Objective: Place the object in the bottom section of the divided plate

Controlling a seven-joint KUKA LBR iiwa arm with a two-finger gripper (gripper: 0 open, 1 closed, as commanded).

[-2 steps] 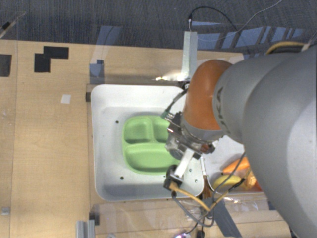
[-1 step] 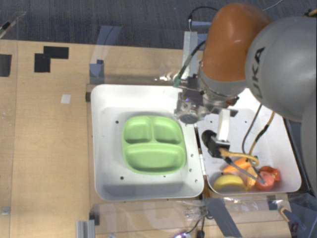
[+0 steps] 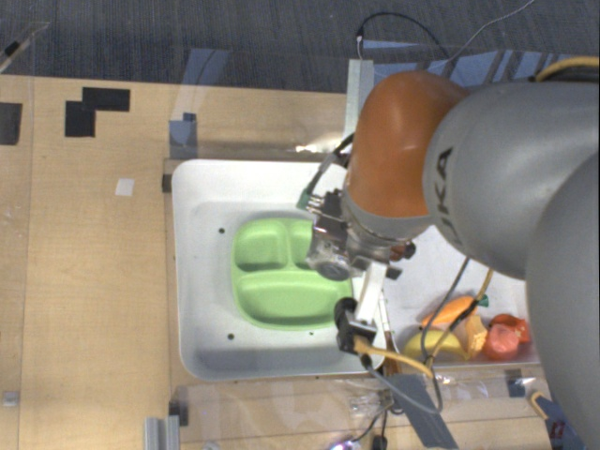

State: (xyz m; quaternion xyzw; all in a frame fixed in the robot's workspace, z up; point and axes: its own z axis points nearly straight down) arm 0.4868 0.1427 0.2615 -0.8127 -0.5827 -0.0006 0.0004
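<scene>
While the gripper (image 3: pixel 330 256) hangs over the right rim of the plate (image 3: pixel 281 293), grasping or not I cannot tell, toy food (image 3: pixel 441 345) lies right of the plate. It looks light, hard, slick plastic; best pinched across the middle.

Green divided plate (image 3: pixel 281 298) in white bin (image 3: pixel 200 279) — arm (image 3: pixel 403 148) above.

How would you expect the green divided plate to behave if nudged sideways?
The green divided plate looks like moulded plastic, so probably stiff and light. Lying low and flat in the smooth white bin, it would likely slide, not tip.
</scene>
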